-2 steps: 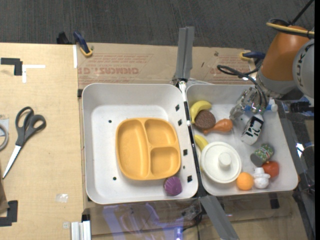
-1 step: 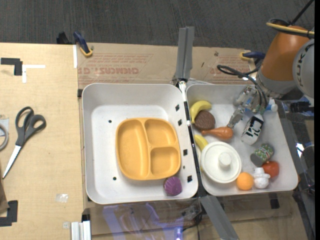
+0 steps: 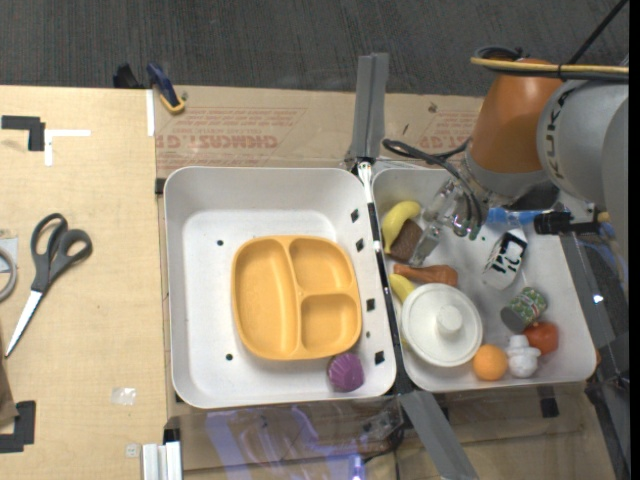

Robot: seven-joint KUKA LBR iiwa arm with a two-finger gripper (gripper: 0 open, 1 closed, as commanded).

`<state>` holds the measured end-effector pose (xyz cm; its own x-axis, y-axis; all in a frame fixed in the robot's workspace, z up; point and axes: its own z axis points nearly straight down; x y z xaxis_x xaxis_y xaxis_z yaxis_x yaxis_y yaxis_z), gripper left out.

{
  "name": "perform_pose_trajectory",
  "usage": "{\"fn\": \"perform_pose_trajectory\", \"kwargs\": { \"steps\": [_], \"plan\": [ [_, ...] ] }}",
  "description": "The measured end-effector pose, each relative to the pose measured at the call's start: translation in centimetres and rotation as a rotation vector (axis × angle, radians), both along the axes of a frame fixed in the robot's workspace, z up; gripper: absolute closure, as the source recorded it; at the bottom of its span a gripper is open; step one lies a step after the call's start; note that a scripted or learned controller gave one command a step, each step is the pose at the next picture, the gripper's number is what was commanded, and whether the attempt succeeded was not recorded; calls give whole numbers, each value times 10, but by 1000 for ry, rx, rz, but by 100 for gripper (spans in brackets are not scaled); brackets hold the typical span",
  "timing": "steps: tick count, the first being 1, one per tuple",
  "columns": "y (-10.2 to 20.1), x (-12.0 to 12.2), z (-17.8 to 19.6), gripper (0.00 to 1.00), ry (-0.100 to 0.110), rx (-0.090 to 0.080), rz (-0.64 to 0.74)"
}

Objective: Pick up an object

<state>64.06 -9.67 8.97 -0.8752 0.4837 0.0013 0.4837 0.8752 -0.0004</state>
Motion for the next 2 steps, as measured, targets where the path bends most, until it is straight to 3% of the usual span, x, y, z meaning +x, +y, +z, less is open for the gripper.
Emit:
{"fn": "perform_pose_trajectory", "kwargs": {
  "steps": [1, 2],
  "plan": [
    [-115, -6, 1, 0, -1, 0, 59],
    [-115, -5, 9, 100, -2, -2, 61]
  ]
}}
